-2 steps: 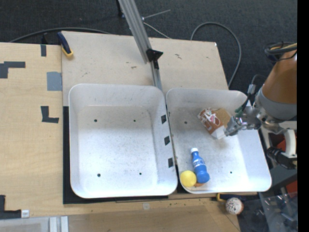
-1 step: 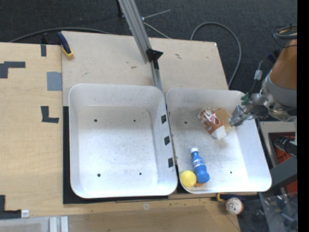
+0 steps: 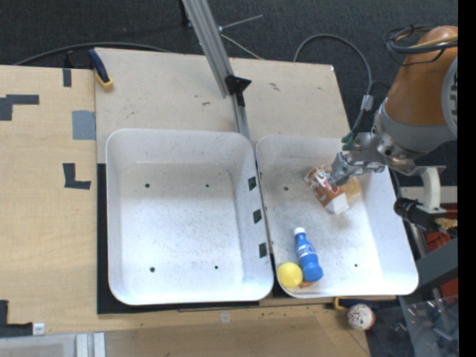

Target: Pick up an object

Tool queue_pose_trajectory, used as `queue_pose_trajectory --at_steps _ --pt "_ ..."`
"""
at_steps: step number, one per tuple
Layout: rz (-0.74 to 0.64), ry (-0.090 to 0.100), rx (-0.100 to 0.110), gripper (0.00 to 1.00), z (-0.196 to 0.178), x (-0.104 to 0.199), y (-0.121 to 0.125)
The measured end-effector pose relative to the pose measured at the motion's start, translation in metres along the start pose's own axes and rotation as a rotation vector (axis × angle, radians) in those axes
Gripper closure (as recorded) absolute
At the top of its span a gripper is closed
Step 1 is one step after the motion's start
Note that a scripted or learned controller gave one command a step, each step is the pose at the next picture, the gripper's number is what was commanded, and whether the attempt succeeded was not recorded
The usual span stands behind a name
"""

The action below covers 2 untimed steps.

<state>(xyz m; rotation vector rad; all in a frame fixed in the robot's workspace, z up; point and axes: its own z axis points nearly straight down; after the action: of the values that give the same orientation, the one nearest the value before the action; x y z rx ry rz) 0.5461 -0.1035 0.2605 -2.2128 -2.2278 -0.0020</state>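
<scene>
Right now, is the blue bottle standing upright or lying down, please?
Lying down: the blue bottle rests on its side on the right bin's floor, cap away from the yellow ball.

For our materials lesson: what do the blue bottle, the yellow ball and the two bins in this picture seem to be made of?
Blue bottle: probably plastic, smooth with a slight shine and a white cap.
Yellow ball: evenly coloured and matte; plastic, rubber or foam, the look leaves it open.
Left bin and right bin: white moulded plastic by their rounded rims, floors dulled with dark specks.

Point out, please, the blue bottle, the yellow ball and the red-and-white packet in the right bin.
blue bottle [image 3: 307, 259]: camera view, middle of its body.
yellow ball [image 3: 289, 275]: camera view, its centre.
red-and-white packet [image 3: 325, 188]: camera view, its red printed side.
</scene>
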Motion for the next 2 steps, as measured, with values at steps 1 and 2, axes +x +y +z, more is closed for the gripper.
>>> queue_pose_trajectory --at_steps 1,2 --pt "0.0 -0.001 0.001 1.0 0.013 0.052 0.029" --pt "0.001 -0.002 0.0 1.0 0.014 0.093 0.052"
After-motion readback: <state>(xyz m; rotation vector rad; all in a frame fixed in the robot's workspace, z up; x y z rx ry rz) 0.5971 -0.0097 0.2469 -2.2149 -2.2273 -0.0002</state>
